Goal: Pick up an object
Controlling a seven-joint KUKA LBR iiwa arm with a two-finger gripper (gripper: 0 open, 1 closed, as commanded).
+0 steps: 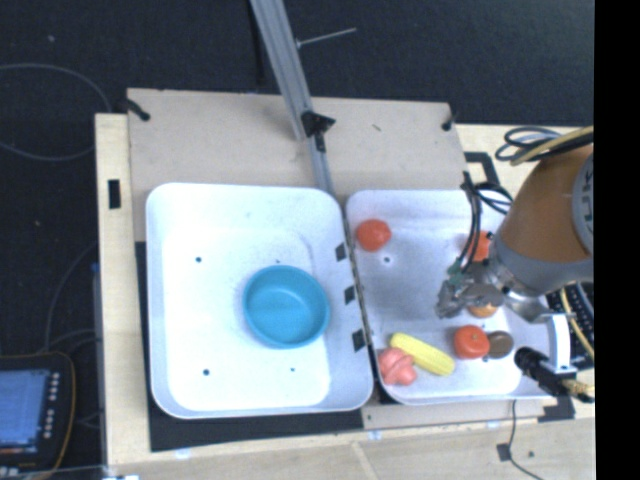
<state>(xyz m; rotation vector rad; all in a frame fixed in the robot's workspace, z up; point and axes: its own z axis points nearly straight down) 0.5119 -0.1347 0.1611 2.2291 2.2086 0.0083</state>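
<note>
A robotics lab: white bins (170, 268) on a bench (230, 128), cabled arm (545, 228).

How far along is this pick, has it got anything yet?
Done: the gripper is down inside the right bin, above the orange ball. In hand: nothing visibly between its fingers. Left: grasp and lift. The yellow corn, pink toy and second orange ball lie untouched; the blue bowl sits in the left bin.
</note>
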